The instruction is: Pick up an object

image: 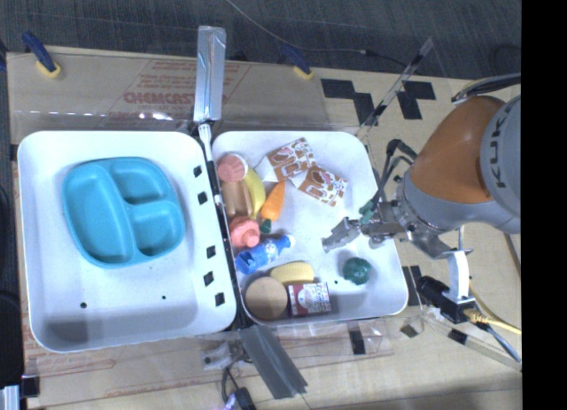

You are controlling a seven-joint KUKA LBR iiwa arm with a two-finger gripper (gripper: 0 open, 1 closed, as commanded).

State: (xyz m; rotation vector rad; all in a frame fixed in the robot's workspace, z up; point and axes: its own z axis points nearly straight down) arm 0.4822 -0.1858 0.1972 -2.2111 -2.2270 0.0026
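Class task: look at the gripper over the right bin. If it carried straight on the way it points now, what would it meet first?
The gripper points left across the right bin. Bare floor comes first, then probably the blue bottle or the pink toy beside it. Its height is unclear, so it might pass over them.

Arm [469, 169] cut off at right edge; gripper [347, 233] small, blurred, its state unreadable.

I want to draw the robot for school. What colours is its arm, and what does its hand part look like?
The grey KUKA arm is fat and rounded, with a big orange band and dark letters on its grey shell. Its grey metal gripper is small, thin and bony-looking. Thin black cables loop beside the wrist.
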